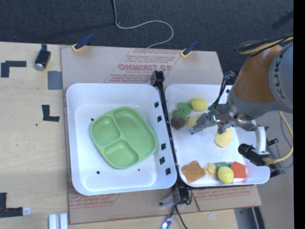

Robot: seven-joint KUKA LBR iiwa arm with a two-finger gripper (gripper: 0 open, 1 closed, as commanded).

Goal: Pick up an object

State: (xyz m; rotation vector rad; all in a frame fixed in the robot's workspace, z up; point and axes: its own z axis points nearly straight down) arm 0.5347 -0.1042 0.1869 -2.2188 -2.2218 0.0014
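Toast slice (192, 171) sits nearest me; my gripper (206, 121) hovers fingers apart beside the yellow lemon (198, 104).

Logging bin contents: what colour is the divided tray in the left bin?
Light green, a divided tray, seen plainly in the camera view.

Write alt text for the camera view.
A grey arm with an orange band reaches from the right, its tool low over small toy foods in the right white bin. The left white bin holds a green divided plastic tray.
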